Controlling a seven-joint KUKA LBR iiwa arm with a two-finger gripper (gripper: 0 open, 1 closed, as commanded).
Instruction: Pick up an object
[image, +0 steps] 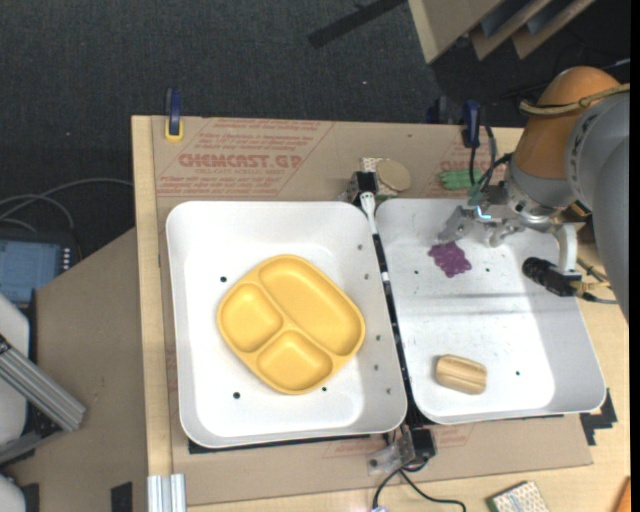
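Purple object (450, 259) lies just beside the gripper (466, 226) (right bin (560, 330)).

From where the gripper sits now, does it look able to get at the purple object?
Probably yes. The gripper hovers at the right bin's far end, right beside the purple object, with nothing lying between them; the tan block sits well away.

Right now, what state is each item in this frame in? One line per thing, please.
Yellow divided plate: flat in the left bin, right way up, compartments bare.
Purple object: lying loose in the right bin, far half.
Tan block: lying on its side in the right bin, near half.
Gripper: low over the right bin's far edge, just beside the purple object; holding nothing visible.
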